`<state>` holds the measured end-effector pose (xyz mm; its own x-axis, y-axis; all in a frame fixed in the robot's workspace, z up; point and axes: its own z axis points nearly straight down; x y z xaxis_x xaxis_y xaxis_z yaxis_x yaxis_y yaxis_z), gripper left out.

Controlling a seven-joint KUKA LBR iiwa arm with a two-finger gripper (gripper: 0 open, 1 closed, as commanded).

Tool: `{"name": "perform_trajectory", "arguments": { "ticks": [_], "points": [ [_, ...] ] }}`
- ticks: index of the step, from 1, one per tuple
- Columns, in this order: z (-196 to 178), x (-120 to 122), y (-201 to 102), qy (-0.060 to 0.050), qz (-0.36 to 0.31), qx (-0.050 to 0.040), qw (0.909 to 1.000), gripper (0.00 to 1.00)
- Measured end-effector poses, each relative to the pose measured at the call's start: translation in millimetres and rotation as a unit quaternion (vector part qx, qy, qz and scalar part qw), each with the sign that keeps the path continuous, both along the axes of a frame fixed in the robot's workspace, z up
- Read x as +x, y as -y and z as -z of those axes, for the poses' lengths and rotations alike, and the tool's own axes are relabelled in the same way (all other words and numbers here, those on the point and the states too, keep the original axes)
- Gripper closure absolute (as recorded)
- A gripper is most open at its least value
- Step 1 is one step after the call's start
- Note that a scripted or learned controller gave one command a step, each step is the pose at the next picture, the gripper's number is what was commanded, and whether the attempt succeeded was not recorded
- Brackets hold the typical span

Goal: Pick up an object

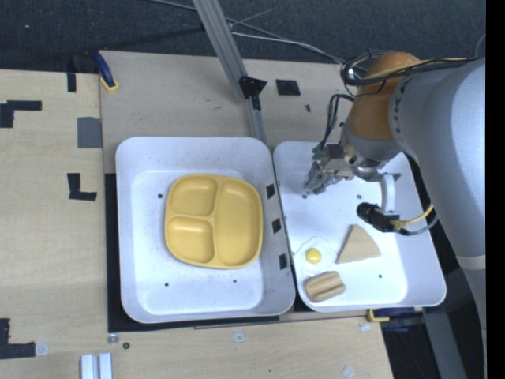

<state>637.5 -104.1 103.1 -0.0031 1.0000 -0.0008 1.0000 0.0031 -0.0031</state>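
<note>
Down in the right bin's [418, 287] front sit a fried egg toy [313, 254], a tan wedge [359, 245] and a bread roll [323, 285]. They're probably light, stiff plastic; I'd pinch the roll across its width. The gripper [317, 181] hovers at the back; can't tell its opening.

In the right bin [359, 290], a fried egg [313, 254], a tan wedge [358, 245] and a bread roll [323, 286] crowd the near edge, and the pincer [317, 178] hangs over the far-left corner; the floor between lies open. A yellow divided plate [213, 219] takes the left bin [142, 212]'s middle, leaving bare margins along its walls.
</note>
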Motion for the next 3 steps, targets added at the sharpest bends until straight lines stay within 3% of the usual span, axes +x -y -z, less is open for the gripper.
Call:
{"name": "perform_trajectory", "arguments": {
  "ticks": [2,3],
  "points": [
    [-111,10,-1,0.004,0.0,0.0001,1.0,1.0],
    [-103,10,-1,0.001,0.001,-0.0002,1.0,1.0]
  ]
}}
